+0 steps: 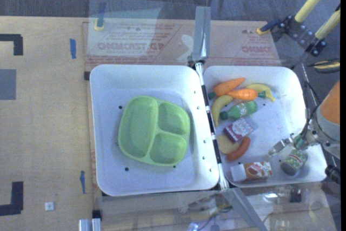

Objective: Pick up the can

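Camera view: small green-labelled metal can lies in right bin's near-right corner; gripper just beside it, jaws apparently spread, empty. Likely light, rigid, slippery; grasp across its sides.

Our arm at the frame's right edge

We saw little of the arm: a rounded orange band at the top, pale grey casing beneath it, and a dark seam between them. Below, the gripper looked like small silvery metal parts with dark joints, and thin dark cables ran alongside the wrist.
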Action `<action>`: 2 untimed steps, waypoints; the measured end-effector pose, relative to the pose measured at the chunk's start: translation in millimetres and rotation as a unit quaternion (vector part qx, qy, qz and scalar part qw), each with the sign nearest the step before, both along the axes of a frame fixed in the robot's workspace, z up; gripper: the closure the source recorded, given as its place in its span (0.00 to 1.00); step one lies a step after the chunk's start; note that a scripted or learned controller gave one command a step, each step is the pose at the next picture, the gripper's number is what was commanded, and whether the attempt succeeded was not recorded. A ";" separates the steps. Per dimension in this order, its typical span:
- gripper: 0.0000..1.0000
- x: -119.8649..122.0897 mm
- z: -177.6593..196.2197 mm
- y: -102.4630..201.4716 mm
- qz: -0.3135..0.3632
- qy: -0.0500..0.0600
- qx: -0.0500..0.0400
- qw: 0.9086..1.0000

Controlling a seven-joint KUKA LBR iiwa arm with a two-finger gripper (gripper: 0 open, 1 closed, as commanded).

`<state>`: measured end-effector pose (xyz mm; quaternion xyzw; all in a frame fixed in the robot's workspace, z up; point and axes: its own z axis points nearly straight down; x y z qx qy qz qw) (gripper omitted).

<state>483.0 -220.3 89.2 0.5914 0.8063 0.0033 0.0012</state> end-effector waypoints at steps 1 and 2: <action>0.00 0.2 0.0 -0.2 0.000 -0.001 0.000 1.000; 0.00 0.3 0.0 -0.2 0.000 -0.001 0.000 1.000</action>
